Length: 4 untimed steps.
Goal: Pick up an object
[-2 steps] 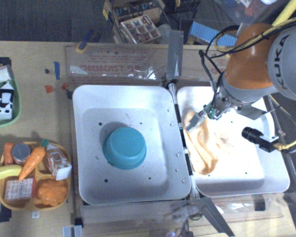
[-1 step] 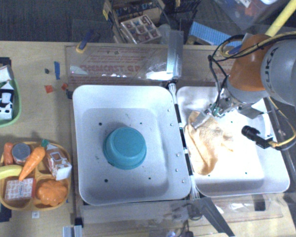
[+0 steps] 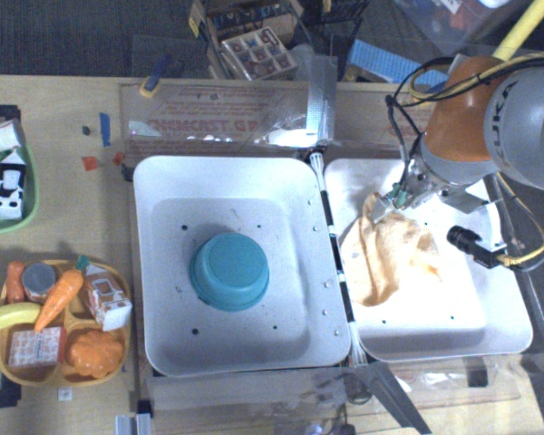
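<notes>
Gripper [image 3: 401,195]: at the cloth's top edge, about 11 o'clock in the right bin; can't tell from this slant whether it is open, closed or gripping anything
Bins: 2, white, side by side; left bin [image 3: 159,198] is the bigger one in view, right bin [image 3: 503,324] under the arm
Bowl [image 3: 230,270]: 1, blue, upside down, centre of left bin; rigid and smooth, rounded back probably slips out of a two-finger pinch
Cloth [image 3: 392,254]: 1, tan, crumpled, running from 11 o'clock to centre of right bin; judged light, soft, not fragile, will drape and stretch when lifted
Hold: pinch a raised fold near the top edge, not a flat patch
Risk: thin fold may slide free
</notes>
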Motion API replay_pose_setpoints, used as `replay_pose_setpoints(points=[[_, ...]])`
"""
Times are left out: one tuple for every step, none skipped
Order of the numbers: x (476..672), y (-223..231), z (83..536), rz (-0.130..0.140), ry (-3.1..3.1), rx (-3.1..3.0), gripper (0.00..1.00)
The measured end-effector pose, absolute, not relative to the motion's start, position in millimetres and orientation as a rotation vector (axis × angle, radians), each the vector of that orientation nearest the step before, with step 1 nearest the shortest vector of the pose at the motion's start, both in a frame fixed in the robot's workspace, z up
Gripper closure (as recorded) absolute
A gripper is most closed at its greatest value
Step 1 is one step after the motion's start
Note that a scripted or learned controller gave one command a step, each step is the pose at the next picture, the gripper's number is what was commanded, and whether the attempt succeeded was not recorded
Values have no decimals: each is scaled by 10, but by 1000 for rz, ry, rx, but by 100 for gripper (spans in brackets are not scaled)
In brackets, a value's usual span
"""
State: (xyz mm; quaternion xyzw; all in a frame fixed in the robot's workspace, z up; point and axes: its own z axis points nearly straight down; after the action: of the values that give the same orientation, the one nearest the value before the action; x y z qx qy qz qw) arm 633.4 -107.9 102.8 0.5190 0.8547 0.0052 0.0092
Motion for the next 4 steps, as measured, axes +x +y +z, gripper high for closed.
replay_pose_setpoints(points=[[6332, -1082, 1027, 16, 2670, 1622, 0], [6345, -1097, 1141, 20, 2662, 1622, 100], [6427, -778, 1862, 3, 2716, 1569, 100], [6427, -779, 1863, 3, 2716, 1569, 0]])
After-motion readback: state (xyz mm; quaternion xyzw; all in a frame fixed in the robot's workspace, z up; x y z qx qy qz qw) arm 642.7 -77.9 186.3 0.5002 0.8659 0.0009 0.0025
